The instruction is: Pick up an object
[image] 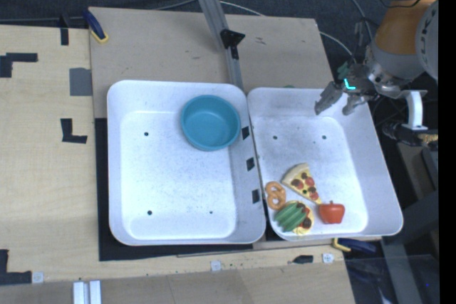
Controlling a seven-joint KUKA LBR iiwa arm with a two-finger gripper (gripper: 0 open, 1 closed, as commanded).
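Small red tomato [331,211], green-stemmed

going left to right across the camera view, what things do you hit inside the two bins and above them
blue bowl in the left bin → pretzel → green toy food → pizza slice → red tomato, all in the right bin → gripper over the right bin's far right corner
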